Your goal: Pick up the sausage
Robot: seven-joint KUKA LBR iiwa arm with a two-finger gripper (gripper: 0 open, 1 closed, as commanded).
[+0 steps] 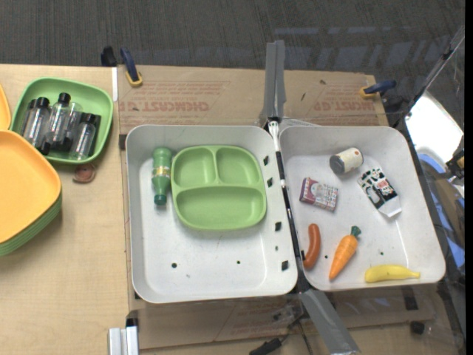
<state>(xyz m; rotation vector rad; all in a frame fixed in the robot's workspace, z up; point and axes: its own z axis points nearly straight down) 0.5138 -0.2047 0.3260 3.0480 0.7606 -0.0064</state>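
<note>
Where bins meet (right): sausage (312, 245)

A: What lies along the top of the frame?

B: Dark grey carpet floor (222, 13), faintly ribbed, running the whole width.

A: And beneath it?

B: At the left, a pale wooden table (81, 272) with a smooth top. To its right, a brown cardboard sheet (199, 102) printed with red lettering that reads upside down, held by a blue clamp (130, 66) at upper left and another with an orange tip (377, 89) at upper right.

A: How is the light?

B: Even and soft. A bright white glare (432, 124) sits at the right edge, beside thin metal rods.
</note>
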